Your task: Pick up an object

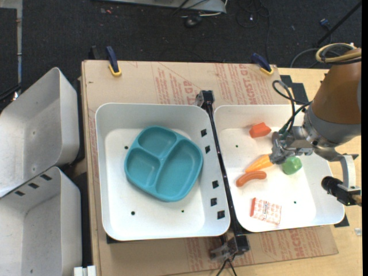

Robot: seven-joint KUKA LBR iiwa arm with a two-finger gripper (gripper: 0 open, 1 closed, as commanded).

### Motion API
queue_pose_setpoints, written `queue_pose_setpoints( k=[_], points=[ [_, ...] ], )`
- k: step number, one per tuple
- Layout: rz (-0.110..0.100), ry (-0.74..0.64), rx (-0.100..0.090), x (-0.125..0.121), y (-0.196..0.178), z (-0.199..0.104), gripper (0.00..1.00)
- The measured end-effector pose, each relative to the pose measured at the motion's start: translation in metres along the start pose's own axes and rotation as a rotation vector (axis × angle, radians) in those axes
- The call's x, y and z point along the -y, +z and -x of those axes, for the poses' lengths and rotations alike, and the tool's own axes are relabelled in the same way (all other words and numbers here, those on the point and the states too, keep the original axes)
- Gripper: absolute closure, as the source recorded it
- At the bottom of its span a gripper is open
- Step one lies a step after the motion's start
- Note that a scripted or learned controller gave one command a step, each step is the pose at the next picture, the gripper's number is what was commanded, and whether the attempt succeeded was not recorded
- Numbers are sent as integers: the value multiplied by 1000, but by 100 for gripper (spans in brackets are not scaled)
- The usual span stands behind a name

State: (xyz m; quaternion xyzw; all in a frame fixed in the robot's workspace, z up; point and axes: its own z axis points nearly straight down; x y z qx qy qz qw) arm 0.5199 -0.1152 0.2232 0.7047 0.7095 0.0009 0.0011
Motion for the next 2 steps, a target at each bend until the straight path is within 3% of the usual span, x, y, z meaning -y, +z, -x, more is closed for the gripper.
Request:
queue_pose_setpoints(
  k=[2],
  points=[
    [-1,0,0,-49,1,-100,100]
  ],
)
